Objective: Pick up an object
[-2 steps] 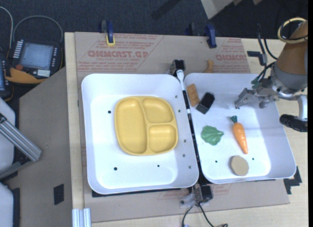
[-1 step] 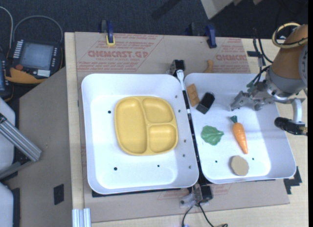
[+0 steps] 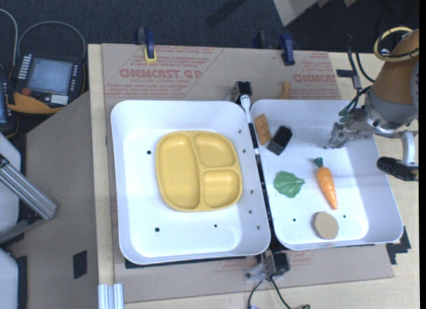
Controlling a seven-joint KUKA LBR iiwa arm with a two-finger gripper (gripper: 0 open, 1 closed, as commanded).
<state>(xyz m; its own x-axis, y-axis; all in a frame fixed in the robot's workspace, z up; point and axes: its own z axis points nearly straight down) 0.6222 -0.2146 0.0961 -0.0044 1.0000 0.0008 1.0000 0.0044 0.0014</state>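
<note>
two white bins on a bench, robot arm over the right one

at the far left, off the bench, a small screen unit [image 3: 48, 78] with black cables sits on the dark floor. the bench top [image 3: 193, 68] is brown board with red printed lettering, held by two blue clamps along its back edge.

the left bin [image 3: 133, 168] is shallow and white. a yellow divided plate [image 3: 198, 170] lies in its middle, with one long section on its left and two smaller sections on its right.

the right bin [image 3: 373, 188] touches the left one along a shared edge. in it, from left to right: a small tan block [image 3: 262, 128] near the back left corner, a black block [image 3: 279, 139] just beside it, a green leaf-shaped toy [image 3: 288, 184] nearer the front, a toy carrot [image 3: 325, 184] lying with its green tip toward the back, and a round tan disc [image 3: 326, 225] near the front edge. all five lie apart from one another except the two blocks, which sit close together.

the arm [image 3: 396, 84] enters from the right, with its orange band above a grey wrist. the gripper [image 3: 341, 134] is over the back right part of the right bin, behind the carrot and apart from it. nothing is seen between its fingers; whether they are spread or closed i cannot tell from this view.
</note>
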